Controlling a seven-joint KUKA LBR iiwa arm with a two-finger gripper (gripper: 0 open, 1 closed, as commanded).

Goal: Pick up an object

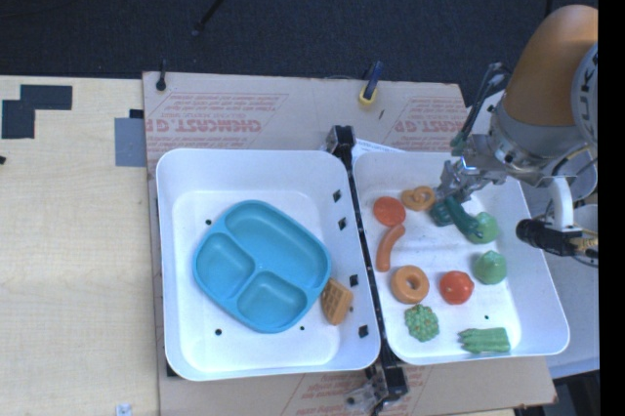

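My gripper hangs low in the right bin, at the upper-left end of the dark green toy. From this slant I cannot tell whether it is spread or closed, nor whether it touches the toy. The toy lies flat on the bin floor and is not lifted.

Just left of the dark green toy, and a little above it in the view, lies a small orange ring. Left of that is a red ball. Below and to the left of the dark green toy is a curved orange sausage. Just below and to the right of the toy sits a light green round piece. Further below it are a second red ball and, to that ball's left, a glazed doughnut. Well below the toy lie a knobbly green clump and a flat green piece.

Far to the left of the dark green toy, the left bin holds a blue divided plate. A brown waffle piece sits at the plate's lower right edge.
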